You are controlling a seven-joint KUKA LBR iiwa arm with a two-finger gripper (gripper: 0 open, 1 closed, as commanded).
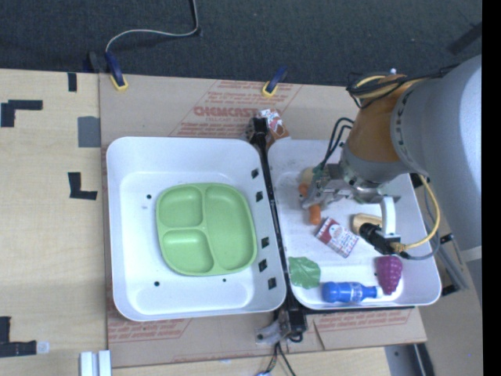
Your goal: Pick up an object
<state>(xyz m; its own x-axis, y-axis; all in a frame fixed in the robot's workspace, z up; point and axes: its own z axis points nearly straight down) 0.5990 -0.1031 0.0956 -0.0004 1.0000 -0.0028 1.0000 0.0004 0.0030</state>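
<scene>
Right of centre, the gripper [315, 197] hangs over the right bin [423, 292] beside an orange object [306, 185]; whether it is open or closed cannot be told. Green divided plate [207, 229] lies in the left bin [125, 210].

Both bins, left [125, 210] and right [423, 288], are looking plain white. The divided plate [207, 229] is showing pale green, the bottle [348, 292] bright blue, the grapes [389, 272] purple, the leafy thing [304, 272] green, and the little carton [337, 236] red and white. The arm [423, 131] is showing grey with orange.
</scene>
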